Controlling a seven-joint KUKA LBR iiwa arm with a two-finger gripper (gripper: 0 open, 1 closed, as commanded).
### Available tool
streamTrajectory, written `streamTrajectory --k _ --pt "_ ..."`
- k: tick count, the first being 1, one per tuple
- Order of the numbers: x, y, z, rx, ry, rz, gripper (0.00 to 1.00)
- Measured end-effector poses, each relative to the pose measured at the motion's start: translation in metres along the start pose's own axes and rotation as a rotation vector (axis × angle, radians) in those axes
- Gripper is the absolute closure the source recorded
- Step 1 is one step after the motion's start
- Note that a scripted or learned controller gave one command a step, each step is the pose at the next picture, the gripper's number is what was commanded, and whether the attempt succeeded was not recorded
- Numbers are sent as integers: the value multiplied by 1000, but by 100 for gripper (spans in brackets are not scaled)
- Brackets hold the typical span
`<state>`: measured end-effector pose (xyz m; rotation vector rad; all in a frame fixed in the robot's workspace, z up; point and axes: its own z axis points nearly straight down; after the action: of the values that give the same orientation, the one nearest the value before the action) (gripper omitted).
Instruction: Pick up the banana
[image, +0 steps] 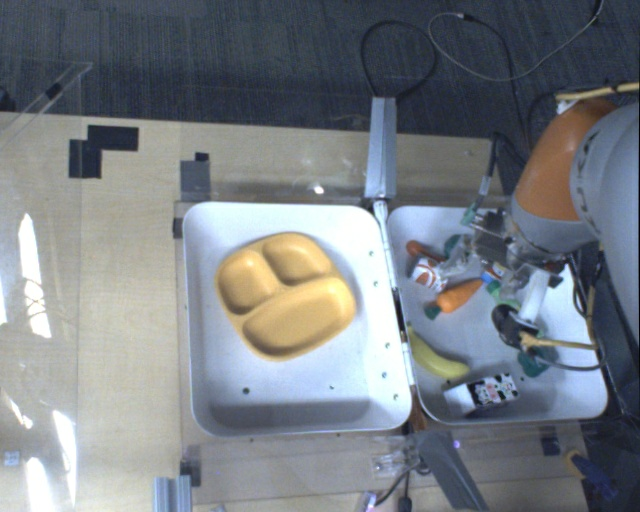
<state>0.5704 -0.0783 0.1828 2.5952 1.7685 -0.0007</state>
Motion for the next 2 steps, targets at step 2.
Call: streamTrajectory --k 2 --pt "-35 -70 94 -17 4 156 0"
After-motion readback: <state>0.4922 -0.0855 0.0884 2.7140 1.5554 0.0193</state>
